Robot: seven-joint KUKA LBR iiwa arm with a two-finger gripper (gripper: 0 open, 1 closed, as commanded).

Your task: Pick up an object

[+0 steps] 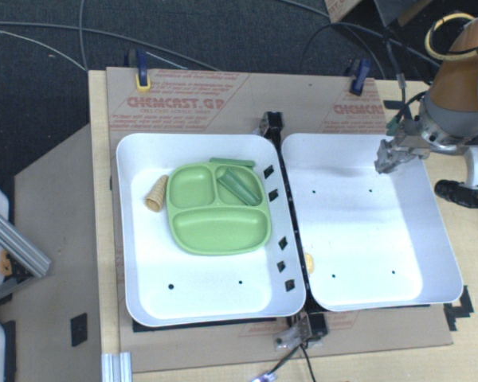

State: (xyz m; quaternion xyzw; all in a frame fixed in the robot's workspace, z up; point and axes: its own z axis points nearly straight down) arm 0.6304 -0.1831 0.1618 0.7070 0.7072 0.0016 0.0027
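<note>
- Closest to the camera, a black fitting (306,325) with a cable is seen at the front edge of the bench, at the seam between the two bins.
- Both bins are set on a brown sheet (223,94) printed with red lettering, which is held at its far edge by two blue clamps (143,72).
- A green divided plate (219,217) is found in the left bin (199,293), towards its far half.
- A darker green oblong piece (240,185) is seen lying at a slant in the plate's far right compartment.
- A flat green strip (233,163) is seen just behind the plate's far rim.
- A tan cone-shaped object (155,193) is laid just beside the plate's left edge, with its wide end towards the front.
- A small yellow item (308,264) is glimpsed at the inner left edge of the right bin (366,245), partly hidden by the rim.
- The gripper (389,157) is placed over the far right part of the right bin, well apart from the plate and the cone.
- Whether the gripper is open or closed cannot be told, and nothing is seen held in it.
- The grey arm with its orange band (460,82) is seen entering from the right.
</note>
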